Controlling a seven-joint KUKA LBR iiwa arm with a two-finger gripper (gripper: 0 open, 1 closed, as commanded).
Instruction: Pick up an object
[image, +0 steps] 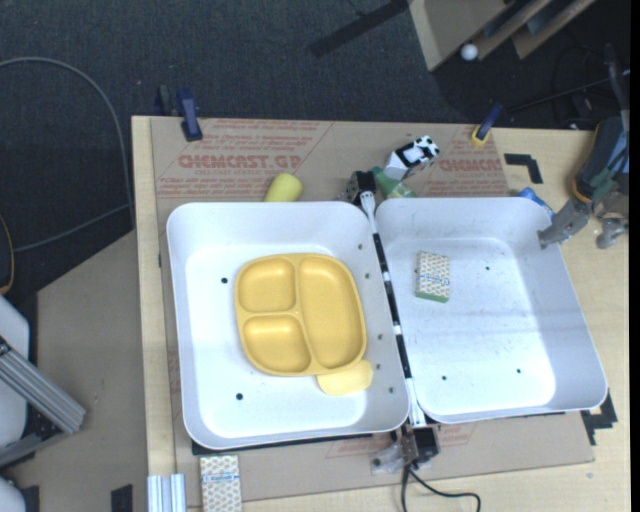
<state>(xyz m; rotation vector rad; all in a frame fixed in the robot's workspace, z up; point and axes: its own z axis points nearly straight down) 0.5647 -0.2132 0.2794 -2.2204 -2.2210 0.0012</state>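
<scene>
Two shallow white plastic bins sit side by side on the cardboard-covered worktop (250, 145). The left bin (200, 250) holds one yellow three-compartment plastic tray (300, 312) and one pale yellow flat piece (346, 379) touching the tray's near edge. The right bin (560, 330) holds one small rectangular sponge-like block, patterned on top with a green edge (433, 276), lying flat and well apart from the walls. The hand (585, 232) hovers at the right bin's far right corner, fingers spread, pinching nothing.

Recommended target: the small block, being nearest and unobstructed. Centre the hand above it, align the fingers across its narrow width, descend until the fingertips straddle it, then close and lift vertically.

Outside the bins: one yellow rounded object (284, 187) and one black-and-white toy figure (415, 154).
</scene>
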